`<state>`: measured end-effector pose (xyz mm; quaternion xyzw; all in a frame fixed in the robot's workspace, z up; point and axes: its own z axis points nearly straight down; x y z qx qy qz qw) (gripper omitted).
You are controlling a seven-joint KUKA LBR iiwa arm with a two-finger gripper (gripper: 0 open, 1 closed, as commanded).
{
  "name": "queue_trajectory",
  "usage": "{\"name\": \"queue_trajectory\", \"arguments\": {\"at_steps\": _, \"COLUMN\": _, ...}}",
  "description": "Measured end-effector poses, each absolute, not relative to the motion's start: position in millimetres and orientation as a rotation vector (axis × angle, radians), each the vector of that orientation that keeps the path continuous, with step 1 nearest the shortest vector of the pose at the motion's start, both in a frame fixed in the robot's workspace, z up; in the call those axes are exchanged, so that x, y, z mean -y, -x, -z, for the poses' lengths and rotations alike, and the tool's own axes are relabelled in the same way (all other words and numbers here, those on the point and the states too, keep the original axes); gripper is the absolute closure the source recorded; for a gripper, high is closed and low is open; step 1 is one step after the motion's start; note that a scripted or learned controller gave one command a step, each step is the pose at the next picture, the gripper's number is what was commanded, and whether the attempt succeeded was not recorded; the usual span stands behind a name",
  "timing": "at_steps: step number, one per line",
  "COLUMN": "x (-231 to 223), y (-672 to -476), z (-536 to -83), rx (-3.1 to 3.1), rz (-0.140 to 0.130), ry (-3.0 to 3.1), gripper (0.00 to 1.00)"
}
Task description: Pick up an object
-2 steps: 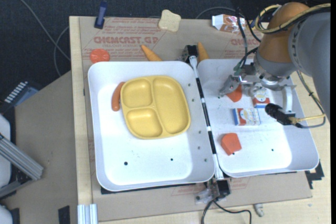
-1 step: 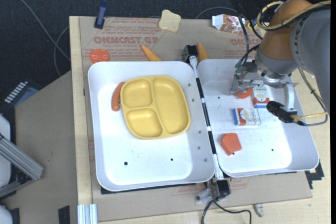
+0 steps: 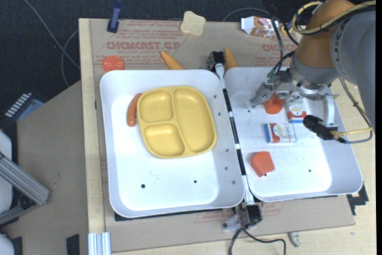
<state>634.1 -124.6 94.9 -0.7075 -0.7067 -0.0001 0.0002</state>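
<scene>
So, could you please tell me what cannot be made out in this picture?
- Gripper: its fingertips blur into the small orange object; grasp unclear.
- Small packet: print too small to read.
- Hot dog: partly hidden by the yellow tray.

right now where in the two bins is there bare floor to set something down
Left bin: a wide bare strip along the front, below the yellow tray, and a narrower one along its left wall, below the sausage. Right bin: the front right corner, right of the orange block. Its back half is crowded with the end effector, small orange piece and packet.
</scene>
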Motion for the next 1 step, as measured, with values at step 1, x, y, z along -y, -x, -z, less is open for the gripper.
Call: {"name": "queue_trajectory", "arguments": {"at_steps": 1, "x": 124.4, "y": -634.7, "z": -105.1, "rx": 2.221, "rz": 0.002, "ry": 2.224, "gripper": 1.0}}
